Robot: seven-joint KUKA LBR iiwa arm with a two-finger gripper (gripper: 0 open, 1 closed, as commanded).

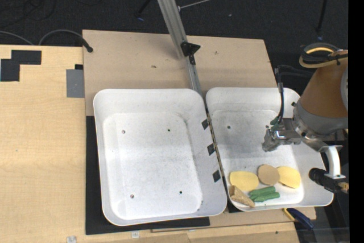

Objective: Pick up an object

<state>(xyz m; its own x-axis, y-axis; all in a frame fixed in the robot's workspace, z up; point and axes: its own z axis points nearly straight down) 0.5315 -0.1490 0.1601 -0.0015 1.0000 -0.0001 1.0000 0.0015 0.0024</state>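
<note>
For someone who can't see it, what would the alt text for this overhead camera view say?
A grey robot arm's gripper hovers in the right white bin, above a cluster at its near edge: two yellow pieces, a tan disc, a green stick. The left white bin sits alongside it.

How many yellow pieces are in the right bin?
2: one yellow piece at the left of the pile, the other yellow piece at its right. More may be hidden underneath.
</note>
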